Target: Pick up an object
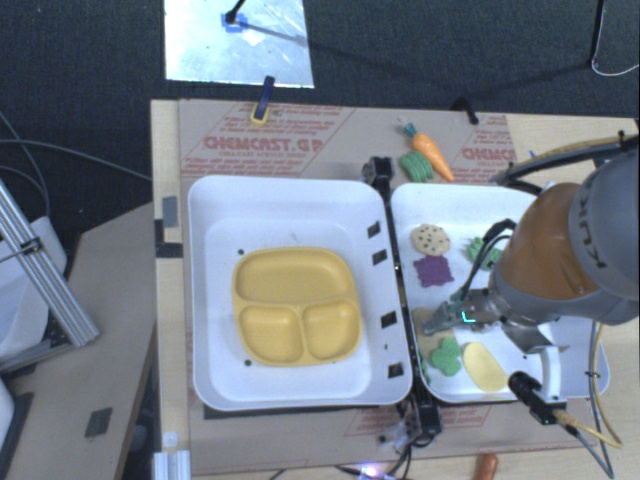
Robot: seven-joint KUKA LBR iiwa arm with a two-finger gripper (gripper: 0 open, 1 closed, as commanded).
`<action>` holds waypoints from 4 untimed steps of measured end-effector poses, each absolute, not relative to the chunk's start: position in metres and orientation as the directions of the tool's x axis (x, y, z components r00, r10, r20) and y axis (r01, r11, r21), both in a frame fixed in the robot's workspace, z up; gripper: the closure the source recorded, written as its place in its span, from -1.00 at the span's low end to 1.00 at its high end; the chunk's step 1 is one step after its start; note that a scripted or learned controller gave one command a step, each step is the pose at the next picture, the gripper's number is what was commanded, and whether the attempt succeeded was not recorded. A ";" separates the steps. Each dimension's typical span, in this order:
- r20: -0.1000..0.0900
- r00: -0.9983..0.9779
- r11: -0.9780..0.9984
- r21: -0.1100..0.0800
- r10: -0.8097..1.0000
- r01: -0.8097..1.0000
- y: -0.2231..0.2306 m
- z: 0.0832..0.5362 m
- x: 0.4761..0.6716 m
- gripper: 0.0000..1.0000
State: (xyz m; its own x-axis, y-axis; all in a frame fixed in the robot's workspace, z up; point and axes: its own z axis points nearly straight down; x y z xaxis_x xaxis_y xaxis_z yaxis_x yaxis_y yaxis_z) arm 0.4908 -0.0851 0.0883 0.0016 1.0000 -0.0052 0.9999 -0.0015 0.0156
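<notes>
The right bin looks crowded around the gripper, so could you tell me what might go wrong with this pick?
1. The gripper is low in the right bin, close to the bin wall, so it may bump the rim.
2. The green piece and yellow piece lie close together, so a grasp could nudge one or catch both.
3. The arm covers part of the bin, possibly hiding items.

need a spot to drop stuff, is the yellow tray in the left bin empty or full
Empty. The yellow tray lies flat in the left bin, and all three of its compartments show bare yellow.
</notes>
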 end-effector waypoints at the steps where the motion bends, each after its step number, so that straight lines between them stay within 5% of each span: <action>1: 0.001 -0.001 0.001 0.006 1.000 1.000 -0.121 0.087 0.519 -1.00; 2: -0.001 -0.008 0.008 0.009 1.000 1.000 -0.098 0.087 0.572 -1.00; 3: 0.004 -0.013 0.013 0.009 1.000 1.000 -0.015 0.190 0.526 -1.00; 4: 0.000 -0.008 0.008 0.005 1.000 1.000 -0.021 0.195 0.527 1.00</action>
State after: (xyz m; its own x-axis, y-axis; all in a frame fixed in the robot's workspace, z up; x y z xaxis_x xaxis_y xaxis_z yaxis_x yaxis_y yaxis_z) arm 0.5267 -0.0210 0.1951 -0.0082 1.0000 0.0004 1.0000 0.0082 0.0046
